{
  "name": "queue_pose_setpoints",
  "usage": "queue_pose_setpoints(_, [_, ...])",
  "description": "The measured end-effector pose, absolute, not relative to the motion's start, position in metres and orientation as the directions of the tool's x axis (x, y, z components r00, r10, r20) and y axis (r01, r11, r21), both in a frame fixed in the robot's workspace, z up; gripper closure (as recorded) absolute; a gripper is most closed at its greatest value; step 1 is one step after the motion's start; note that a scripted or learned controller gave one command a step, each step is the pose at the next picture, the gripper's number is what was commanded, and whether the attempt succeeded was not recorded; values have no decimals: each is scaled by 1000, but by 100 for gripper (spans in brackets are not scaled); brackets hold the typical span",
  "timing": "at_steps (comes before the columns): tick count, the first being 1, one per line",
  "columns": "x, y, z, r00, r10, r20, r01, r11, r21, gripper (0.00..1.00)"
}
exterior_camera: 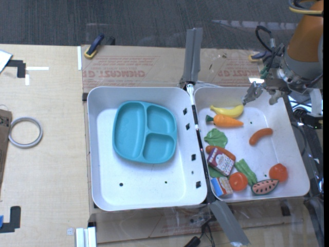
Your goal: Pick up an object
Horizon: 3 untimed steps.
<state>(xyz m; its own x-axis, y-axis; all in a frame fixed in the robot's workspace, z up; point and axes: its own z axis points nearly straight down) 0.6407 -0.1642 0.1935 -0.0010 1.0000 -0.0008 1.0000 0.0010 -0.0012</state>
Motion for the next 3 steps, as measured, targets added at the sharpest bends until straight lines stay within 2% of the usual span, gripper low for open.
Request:
queue_pose_setpoints(1, [659, -143, 93, -216, 976, -1, 976, 216, 1, 0])
queue_pose_setpoints(2, [660, -143, 103, -216, 976, -3, 976, 216, 3, 100])
queue_pose_setpoints(3, [660, -71, 199, -217, 976, -1, 976, 217, 3, 100])
